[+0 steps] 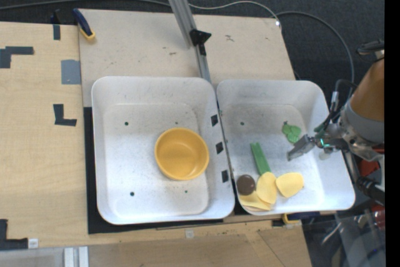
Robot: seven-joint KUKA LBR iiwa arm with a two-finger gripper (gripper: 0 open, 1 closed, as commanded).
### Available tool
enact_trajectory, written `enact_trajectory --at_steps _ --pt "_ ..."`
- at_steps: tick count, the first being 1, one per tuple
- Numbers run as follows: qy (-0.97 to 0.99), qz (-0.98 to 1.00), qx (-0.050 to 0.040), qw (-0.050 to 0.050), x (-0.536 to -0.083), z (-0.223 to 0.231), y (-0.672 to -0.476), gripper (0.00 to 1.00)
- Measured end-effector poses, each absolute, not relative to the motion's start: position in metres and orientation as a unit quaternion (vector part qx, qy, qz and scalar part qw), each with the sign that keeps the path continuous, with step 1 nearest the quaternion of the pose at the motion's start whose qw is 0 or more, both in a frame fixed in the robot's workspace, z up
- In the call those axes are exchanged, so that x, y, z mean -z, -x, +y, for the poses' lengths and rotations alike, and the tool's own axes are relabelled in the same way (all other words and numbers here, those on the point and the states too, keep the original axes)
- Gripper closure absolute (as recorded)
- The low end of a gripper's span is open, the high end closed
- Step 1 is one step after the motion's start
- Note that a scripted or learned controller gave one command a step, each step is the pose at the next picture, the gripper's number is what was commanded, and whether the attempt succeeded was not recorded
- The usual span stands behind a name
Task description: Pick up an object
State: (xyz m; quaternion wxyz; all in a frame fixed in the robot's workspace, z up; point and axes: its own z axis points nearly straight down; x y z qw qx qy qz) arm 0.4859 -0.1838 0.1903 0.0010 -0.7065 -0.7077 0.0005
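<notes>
Green and small, the leafy toy piece (291,131) lies in the right bin (269,89), just beside the gripper (300,148) — slightly up and to its left. Whether the gripper is spread or closed I cannot tell at this size. The risk is a miss: a small, low piece may slip aside and leave the gripper with nothing. Below it crowd a green stick (259,158), yellow pieces (289,184) and a brown disc (245,184) — easy to nudge instead.
</notes>
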Motion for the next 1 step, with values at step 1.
enact_trajectory --at_steps 1 --pt "0.707 -0.707 -0.0019 0.004 -0.1258 -0.1827 -0.4860 0.00"
